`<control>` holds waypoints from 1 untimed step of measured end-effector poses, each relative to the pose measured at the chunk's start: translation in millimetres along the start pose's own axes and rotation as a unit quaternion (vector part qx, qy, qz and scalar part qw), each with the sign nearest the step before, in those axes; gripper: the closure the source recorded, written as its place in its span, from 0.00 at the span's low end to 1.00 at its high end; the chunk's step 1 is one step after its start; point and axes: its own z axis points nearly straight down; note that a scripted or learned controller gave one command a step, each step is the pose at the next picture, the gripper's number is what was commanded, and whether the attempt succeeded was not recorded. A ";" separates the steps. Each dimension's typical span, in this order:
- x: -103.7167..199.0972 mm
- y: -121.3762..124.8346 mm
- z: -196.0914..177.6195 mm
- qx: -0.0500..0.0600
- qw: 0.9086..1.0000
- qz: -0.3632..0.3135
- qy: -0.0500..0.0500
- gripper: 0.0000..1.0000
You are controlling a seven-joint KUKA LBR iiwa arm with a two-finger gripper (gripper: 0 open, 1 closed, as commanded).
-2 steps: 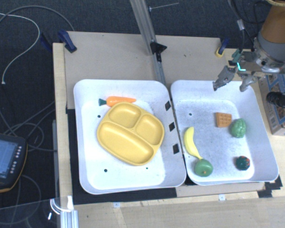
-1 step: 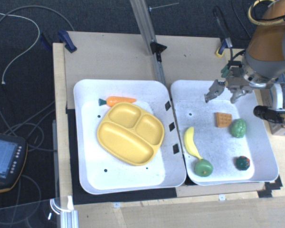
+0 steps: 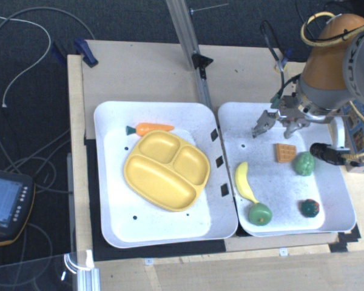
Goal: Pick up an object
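hovering open, end effector (image 3: 278,126) above waffle (image 3: 285,153), nothing gripped.

We see two bins side by side on the bench (image 3: 79,162): in the left bin (image 3: 109,223) a plate (image 3: 167,170) lies near the middle, with a carrot (image 3: 150,128) just behind it. In the right bin (image 3: 340,217) a banana (image 3: 244,182) lies along the left wall, an apple (image 3: 260,213) just before it, a cracker (image 3: 284,153) and a ball (image 3: 304,163) further right, and a berry (image 3: 309,208) at the front right. The gripper (image 3: 280,123) hangs over the rear of the right bin, behind the cracker.
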 end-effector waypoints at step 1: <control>-8.0 -4.9 48.4 0.000 1.000 0.001 0.000 0.00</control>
